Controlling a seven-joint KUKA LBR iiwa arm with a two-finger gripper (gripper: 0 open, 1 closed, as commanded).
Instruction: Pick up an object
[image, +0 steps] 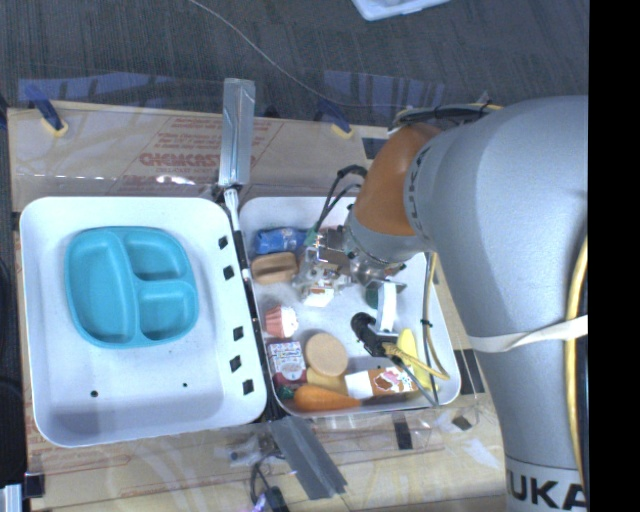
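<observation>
My gripper (322, 272) reaches down into the right bin (446, 385), in its upper middle part. Its metal fingers stand just right of a brown bread roll (273, 266) and above a small white and red thing (319, 294). A blue packet (278, 240) lies at the bin's far left corner. Lower down are a pink cupcake (281, 321), a red labelled packet (286, 360), a tan round disc (326, 353), an orange carrot (322, 399), a printed box (385, 382) and a yellow banana (414, 354). Nothing shows clearly between the fingers.
The left bin (60, 400) holds a turquoise divided tray (130, 284). A metal divider (237, 130) rises between the bins at the back. The grey arm (500, 240) covers the right side of the right bin.
</observation>
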